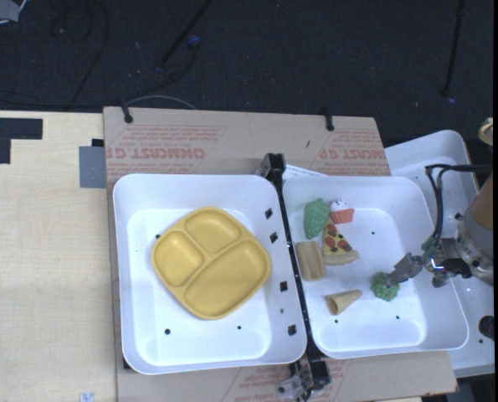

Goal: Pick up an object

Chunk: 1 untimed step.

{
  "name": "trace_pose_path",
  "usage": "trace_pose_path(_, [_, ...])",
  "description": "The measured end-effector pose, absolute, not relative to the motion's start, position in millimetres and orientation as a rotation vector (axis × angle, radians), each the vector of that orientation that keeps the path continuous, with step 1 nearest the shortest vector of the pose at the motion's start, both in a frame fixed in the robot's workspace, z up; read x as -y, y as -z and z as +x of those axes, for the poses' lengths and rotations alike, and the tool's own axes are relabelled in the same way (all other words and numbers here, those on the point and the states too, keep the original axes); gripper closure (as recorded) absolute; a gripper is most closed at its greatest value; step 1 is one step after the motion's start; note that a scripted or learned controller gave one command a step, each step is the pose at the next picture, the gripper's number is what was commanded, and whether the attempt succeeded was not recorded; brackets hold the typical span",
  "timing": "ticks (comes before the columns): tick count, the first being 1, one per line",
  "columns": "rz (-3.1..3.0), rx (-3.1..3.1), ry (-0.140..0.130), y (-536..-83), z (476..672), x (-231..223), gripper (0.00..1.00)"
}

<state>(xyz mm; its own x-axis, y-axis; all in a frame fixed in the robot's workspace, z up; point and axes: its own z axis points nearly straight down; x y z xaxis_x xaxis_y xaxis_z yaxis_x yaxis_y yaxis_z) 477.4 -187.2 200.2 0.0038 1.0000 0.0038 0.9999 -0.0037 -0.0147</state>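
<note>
**My gripper at the broccoli in the right bin**

My arm (483,224) reaches in from the right edge, over the right bin (399,342). My gripper (397,276) sits low near that bin's right side, its tip right at a small green broccoli piece (386,290). The two appear to touch, but I cannot tell whether the broccoli is actually between my fingers, nor whether they are spread or pressed together; the tip is too small and dark to read.

The other toy foods lie in the left half of the same bin, well apart from my gripper. A green leafy piece (316,217) lies near the top, with a small red and white cupcake (341,213) just beside it. Below them is a pizza slice (338,245), touching a tan bread piece (310,260) on its left. An ice cream cone (343,301) lies on its side nearer the front, close to the broccoli.

The left bin (140,333) holds a yellow divided plate (211,262), lying flat.
</note>
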Motion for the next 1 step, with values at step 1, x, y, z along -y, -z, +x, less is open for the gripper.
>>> trace_pose_path(1, [-2.22, 2.218, -0.003, -205.6, 480.2, 187.1, 0.0])
